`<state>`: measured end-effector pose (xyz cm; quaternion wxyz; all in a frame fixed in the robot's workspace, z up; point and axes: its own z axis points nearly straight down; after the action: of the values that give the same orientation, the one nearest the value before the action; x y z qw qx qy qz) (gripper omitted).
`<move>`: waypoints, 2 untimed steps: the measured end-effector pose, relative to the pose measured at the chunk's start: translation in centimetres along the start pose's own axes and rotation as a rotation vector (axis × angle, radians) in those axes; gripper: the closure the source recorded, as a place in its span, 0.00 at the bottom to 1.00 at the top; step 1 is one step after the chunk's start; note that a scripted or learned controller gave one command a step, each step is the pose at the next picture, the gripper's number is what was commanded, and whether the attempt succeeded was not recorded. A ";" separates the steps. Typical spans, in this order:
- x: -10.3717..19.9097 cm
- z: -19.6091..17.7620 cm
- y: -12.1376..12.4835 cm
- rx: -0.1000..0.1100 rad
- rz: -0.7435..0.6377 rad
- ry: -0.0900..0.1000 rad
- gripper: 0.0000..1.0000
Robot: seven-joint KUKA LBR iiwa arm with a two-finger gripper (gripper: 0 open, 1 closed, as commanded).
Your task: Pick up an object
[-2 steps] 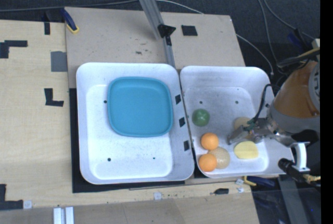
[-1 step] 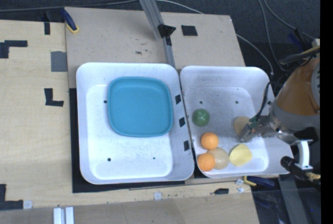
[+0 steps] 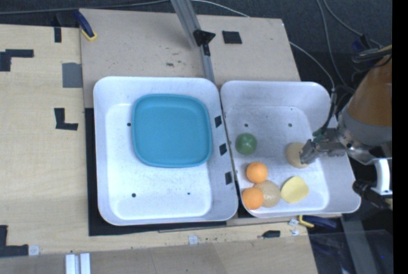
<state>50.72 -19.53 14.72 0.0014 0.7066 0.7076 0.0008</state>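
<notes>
Left bin [image 3: 115, 202]: teal plate [image 3: 171, 130]. Right bin [image 3: 268, 95]: green ball [image 3: 246, 143], two oranges [image 3: 257, 172], yellow piece [image 3: 294, 190], tan ball [image 3: 295, 154] touching gripper [image 3: 310, 151]; jaws' state unclear.

The arm [image 3: 373, 107] was grey with a broad orange band above its wrist; the gripper [image 3: 312, 150] looked dark metallic, perhaps with thin cabling.

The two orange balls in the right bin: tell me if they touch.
Apart. The camera view shows a thin strip of white bin floor between the upper orange ball and the lower orange ball, which sits against a beige ball.
</notes>
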 end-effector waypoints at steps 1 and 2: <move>0.0 -6.1 -0.3 0.000 0.000 0.000 1.00; 0.1 -6.9 -0.3 0.004 0.001 0.001 1.00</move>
<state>50.38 -19.46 21.58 -0.0002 0.7070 0.7073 0.0000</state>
